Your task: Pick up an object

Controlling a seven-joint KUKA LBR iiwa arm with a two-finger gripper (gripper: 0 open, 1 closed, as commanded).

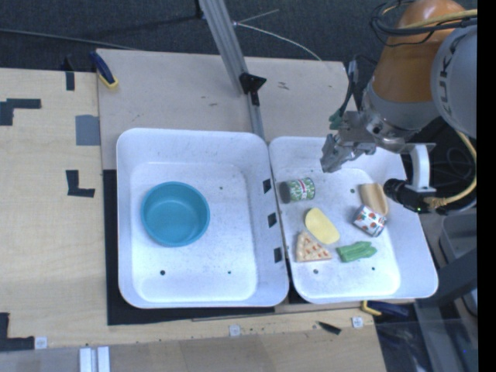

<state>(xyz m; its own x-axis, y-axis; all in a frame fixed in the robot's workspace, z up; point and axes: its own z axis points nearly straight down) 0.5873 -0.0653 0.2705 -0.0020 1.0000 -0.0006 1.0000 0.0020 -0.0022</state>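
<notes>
Pincer point(335, 161): poised over the right bin point(415, 281); whether spread or pressed together cannot be told. Small can point(298, 189): lying just below-left of it, ungrasped. Risk judged: a rolling can slipping aside; yellow piece point(321, 225) crowded nearby. Tabletop point(46, 231): pale wood, taped.

Even, soft light; slightly grainy, faint shadows.
</notes>
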